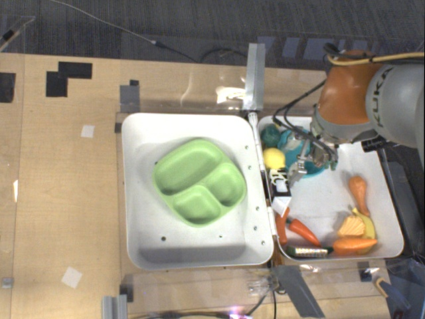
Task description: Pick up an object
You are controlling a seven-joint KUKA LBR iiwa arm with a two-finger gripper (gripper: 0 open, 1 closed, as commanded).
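Right bin [392, 208], near wall: a marker [309, 250], two carrots [302, 230], a yellow piece [354, 226]; one more carrot [358, 190] by the right wall. The floor at centre is bare white. Left bin [136, 198] holds a green divided tray [199, 180], with open margin on all sides. Farther back in the right bin, a yellow ball [273, 157] lies against the dividing wall, a teal object [273, 138] just behind it. The gripper [307, 159] stands just right of the ball; its finger spread cannot be told, and nothing is seen in it.

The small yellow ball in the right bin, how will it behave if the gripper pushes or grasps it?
The yellow ball looks round and smooth, so a push would probably roll it. It sits near the right bin wall and a teal object, which may stop it. Its curved surface might slip from a pinch.
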